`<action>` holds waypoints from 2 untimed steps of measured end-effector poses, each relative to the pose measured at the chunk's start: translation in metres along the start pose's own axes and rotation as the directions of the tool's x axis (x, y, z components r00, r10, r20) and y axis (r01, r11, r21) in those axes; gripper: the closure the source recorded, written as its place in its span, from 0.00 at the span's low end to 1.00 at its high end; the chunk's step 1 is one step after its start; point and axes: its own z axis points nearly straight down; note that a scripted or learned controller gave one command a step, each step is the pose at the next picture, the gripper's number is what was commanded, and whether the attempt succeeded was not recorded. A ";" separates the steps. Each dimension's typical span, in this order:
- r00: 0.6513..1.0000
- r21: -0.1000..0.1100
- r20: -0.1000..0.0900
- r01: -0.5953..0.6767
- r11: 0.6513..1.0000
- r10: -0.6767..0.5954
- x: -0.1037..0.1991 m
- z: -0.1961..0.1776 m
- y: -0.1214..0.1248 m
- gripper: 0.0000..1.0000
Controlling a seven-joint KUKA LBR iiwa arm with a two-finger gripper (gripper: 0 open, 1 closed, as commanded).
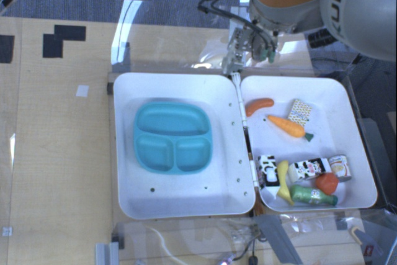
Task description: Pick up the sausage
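Note:
The sausage [258,106] is a small orange-brown link lying in the right bin [347,108], near its upper left corner. My gripper [239,59] hangs above the far rim where the two bins meet, up and to the left of the sausage and apart from it. Nothing shows between its fingers.
In the right bin lie a carrot [286,126], a patterned cracker box [300,112], a milk carton [310,169], a banana [283,182], a green bottle [313,197], a tomato [327,183] and a can [339,167]. The left bin [133,195] holds a blue divided plate [173,137].

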 end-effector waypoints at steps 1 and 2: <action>0.968 -0.001 0.001 0.252 0.968 -0.252 0.013 -0.039 0.051 1.00; 0.931 -0.002 0.004 0.366 0.931 -0.366 0.000 -0.138 0.070 1.00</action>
